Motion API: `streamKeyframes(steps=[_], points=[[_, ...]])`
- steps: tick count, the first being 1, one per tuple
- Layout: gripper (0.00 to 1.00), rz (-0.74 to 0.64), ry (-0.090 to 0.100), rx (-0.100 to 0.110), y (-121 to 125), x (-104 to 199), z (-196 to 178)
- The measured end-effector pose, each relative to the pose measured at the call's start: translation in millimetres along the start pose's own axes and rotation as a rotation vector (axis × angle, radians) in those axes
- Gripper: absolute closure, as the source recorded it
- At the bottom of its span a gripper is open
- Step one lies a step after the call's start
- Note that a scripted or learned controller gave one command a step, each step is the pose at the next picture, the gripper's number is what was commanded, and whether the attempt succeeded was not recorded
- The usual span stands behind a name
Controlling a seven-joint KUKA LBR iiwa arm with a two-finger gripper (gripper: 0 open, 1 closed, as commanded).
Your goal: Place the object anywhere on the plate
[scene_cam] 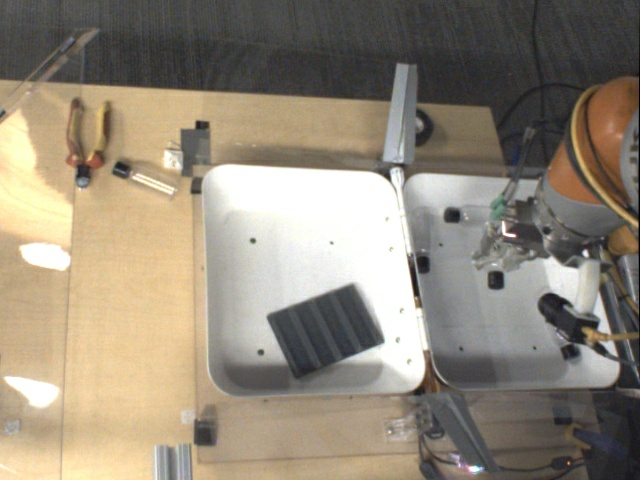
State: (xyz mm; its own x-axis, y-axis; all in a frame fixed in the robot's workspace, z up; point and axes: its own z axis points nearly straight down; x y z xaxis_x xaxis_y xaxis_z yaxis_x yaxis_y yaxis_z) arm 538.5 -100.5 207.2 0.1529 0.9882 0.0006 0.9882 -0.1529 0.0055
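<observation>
A dark grey ribbed rectangular plate (326,330) lies tilted in the near part of the left bin (300,198). Nothing rests on it. My gripper (502,246) hangs over the middle of the right bin (470,353), below the grey wrist and orange band. A small black piece (495,280) lies on the bin floor just in front of the gripper. Another small black piece (452,215) sits toward the far left of that bin. The wrist and cables hide what lies directly under the gripper.
A metal post (403,113) stands at the far edge between the bins. Pliers (86,136) and a small vial (148,178) lie on the bench at the far left. A black cable connector (560,313) hangs over the right bin's near right.
</observation>
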Motion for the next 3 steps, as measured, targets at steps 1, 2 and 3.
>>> streamKeyframes(steps=[1, 2, 3], points=[[1.0, 0.114, 0.0, 0.002, 33.1, 109.5, -50.2], [1.0, 0.16, -0.002, 0.004, 93.6, 163.6, -45.7], [1.0, 0.328, -0.003, 0.006, 95.8, 229.2, -11.5]])
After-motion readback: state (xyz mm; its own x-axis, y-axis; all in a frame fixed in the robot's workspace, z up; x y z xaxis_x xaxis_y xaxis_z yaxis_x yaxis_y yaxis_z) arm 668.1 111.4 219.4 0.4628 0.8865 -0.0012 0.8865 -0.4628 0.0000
